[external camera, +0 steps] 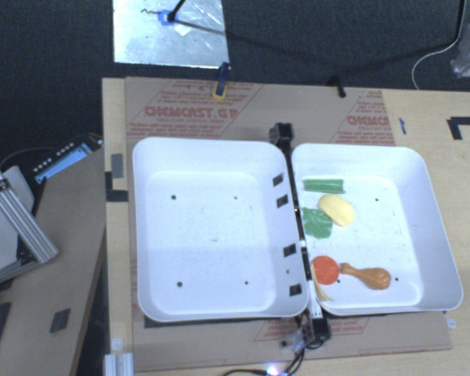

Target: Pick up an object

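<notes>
The right bin [423, 210] holds several toy food items near its left wall. A green bean-like piece [323, 185] lies at the top. Below it a pale yellow lemon shape [338, 209] rests against a darker green leafy piece [316, 223]. Lower down sits a red tomato [325, 269], and a brown drumstick [368, 276] lies to its right. A thin yellowish piece [321, 291] pokes out under the tomato.
The left bin [207, 225] sits beside the right one, joined by a black clipped divider [294, 225]. Both rest on a cardboard sheet [196, 108] on the bench. A shiny metal plate [168, 22] lies at the back left, an aluminium frame [12, 210] at far left.
</notes>
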`<state>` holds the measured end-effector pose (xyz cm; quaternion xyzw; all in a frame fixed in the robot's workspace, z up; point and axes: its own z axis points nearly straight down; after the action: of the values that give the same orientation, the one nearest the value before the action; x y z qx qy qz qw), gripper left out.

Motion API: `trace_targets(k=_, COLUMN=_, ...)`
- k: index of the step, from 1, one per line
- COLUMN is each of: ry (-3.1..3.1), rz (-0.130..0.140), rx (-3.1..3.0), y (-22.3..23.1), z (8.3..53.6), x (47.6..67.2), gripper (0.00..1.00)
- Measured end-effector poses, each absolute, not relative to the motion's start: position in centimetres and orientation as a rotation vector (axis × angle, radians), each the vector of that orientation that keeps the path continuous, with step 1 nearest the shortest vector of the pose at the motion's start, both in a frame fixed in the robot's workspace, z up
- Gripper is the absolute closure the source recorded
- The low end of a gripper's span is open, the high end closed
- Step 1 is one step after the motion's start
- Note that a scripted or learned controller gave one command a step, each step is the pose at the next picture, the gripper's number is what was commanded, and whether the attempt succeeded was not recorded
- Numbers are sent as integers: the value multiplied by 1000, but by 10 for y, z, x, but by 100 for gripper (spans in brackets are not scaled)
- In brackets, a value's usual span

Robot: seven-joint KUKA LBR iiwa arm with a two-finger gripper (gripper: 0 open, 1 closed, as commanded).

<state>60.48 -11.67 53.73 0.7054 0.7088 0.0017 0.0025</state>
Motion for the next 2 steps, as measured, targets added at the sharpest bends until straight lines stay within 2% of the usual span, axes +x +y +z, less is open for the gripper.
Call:
trace_targets(k=1, ry=2226, rz=3, rx=2214, y=-98, z=536, x=570, gripper=100)
trace_targets(k=2, ry=2227, rz=1, rx=2218, y=-90, z=517, x=498, gripper=100)
